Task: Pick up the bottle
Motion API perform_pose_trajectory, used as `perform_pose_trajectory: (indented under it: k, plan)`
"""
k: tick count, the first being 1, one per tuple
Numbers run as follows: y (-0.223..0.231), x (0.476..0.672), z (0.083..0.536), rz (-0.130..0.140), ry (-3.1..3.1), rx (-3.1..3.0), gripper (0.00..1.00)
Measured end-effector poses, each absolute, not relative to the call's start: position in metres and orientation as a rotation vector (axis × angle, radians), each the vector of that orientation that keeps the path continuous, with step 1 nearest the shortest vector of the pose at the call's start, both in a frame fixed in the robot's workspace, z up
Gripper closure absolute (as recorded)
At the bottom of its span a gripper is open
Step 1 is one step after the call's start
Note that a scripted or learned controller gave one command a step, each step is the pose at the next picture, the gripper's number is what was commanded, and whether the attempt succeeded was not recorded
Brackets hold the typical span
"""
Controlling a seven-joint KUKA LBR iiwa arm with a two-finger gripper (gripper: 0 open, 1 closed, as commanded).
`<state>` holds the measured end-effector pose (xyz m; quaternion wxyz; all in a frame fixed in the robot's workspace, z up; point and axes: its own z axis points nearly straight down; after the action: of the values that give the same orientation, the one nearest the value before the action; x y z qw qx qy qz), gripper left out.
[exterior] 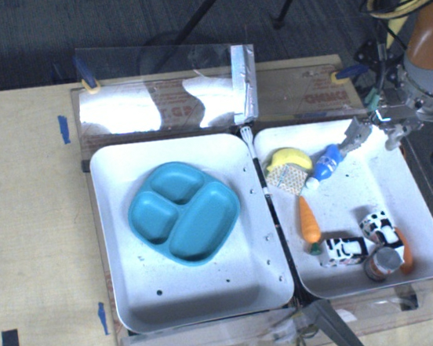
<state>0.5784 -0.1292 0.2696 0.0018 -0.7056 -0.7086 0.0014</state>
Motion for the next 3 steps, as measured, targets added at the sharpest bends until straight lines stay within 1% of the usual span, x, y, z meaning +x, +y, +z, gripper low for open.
perform_pose_trajectory:
  k: [1,2,3]
  plan:
    - [-0.211,0.667,0.162,0.000,-2.413,-2.014,0.00]
    - [-0.219,0.624,0.126,-0.003,-2.419,-1.994,0.00]
    - [-0.143,0.668,0.242,0.000,-2.475,-1.936,0.00]
